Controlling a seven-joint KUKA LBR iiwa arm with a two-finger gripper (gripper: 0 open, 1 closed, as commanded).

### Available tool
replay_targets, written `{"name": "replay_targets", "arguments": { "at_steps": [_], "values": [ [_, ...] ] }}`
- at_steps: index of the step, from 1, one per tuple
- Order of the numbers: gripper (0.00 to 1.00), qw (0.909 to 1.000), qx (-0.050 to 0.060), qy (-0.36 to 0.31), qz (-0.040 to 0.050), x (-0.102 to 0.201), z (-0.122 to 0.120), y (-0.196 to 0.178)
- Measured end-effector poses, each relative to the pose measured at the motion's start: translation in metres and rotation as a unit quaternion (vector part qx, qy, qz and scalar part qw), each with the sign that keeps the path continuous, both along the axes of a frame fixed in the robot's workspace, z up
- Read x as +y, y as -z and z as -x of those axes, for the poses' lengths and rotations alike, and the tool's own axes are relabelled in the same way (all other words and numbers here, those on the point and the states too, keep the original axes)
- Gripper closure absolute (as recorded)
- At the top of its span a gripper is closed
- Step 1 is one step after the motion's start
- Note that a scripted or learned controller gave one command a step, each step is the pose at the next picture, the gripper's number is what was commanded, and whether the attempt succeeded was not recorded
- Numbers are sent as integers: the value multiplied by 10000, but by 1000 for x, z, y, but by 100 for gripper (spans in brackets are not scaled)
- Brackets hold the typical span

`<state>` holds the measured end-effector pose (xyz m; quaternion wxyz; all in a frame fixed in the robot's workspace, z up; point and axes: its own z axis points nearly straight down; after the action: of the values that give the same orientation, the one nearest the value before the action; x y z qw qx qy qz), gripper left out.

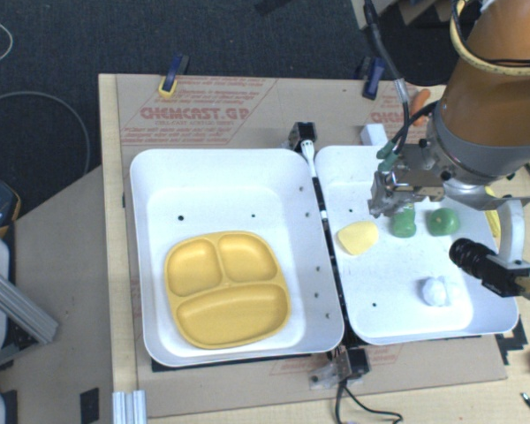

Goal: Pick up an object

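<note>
My gripper hangs low over the right bin, in its upper middle part. A green object lies right under and beside the fingertips; I cannot tell if they touch it. A second green piece sits just to its right. A pale yellow flat piece lies to the lower left of the gripper. A small white object rests near the bin's lower right.
The left bin holds a yellow divided plate. A black cylindrical part reaches in over the right bin's right side. Black clips sit along the seam between the bins.
</note>
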<state>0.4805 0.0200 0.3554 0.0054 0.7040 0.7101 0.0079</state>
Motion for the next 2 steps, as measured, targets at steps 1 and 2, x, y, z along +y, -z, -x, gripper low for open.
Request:
{"name": "replay_targets", "arguments": {
  "at_steps": [1,2],
  "values": [
    [100,10000,76,7,12,72,1,2],
    [100,10000,33,76,20,3,0,-82]
  ]
}}
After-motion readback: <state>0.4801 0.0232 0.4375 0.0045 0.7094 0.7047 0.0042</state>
